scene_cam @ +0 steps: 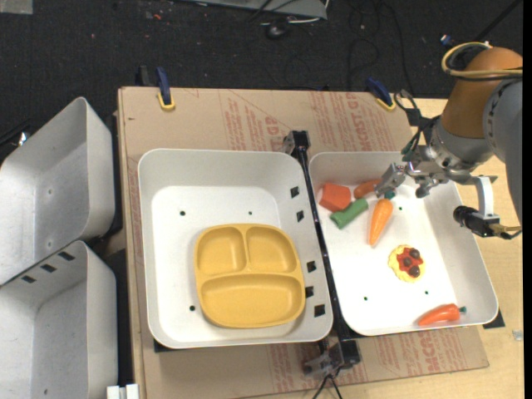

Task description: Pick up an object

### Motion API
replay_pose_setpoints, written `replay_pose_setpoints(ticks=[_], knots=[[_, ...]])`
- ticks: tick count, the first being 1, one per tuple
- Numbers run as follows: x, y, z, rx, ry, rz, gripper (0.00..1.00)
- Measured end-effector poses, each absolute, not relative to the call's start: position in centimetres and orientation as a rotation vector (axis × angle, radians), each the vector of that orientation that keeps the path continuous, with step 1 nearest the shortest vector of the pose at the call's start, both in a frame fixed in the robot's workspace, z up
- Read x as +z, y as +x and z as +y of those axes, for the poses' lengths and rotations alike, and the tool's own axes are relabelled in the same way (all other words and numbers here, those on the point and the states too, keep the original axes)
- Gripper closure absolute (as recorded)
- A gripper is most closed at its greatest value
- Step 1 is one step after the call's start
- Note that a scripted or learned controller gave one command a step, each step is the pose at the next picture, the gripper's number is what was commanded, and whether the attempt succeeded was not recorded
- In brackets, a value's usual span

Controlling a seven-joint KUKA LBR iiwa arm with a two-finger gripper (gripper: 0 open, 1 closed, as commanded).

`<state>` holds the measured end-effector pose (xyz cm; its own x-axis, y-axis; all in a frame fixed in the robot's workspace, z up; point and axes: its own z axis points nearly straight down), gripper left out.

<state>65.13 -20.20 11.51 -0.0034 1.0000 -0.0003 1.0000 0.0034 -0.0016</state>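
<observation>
The right bin (465, 248) holds several toy foods. An orange carrot (379, 220) lies near its middle. A red block (336, 196), a green piece (349, 214) and a small orange-red piece (364, 189) sit at the far left. A yellow round piece with red dots (406, 263) and a red-orange pepper (438, 313) lie nearer the front. My gripper (406, 181) hangs over the bin's far end, up and right of the carrot. It is open, with nothing between its fingers.
The left bin (166, 189) bears a yellow divided plate (249, 274). Two more white bins (50, 223) stand off the bench at the left. A black divider with clips (314, 239) runs between the two bins. The arm (478, 98) enters from the upper right.
</observation>
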Motion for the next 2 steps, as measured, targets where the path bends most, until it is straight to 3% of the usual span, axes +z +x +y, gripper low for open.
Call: replay_pose_setpoints(ticks=[1,2], knots=[[9.2,65.2,-20.1,0.001,-2.217,-2.226,0.00],[10.4,65.3,-20.1,-0.001,-2.219,-2.230,1.00]])
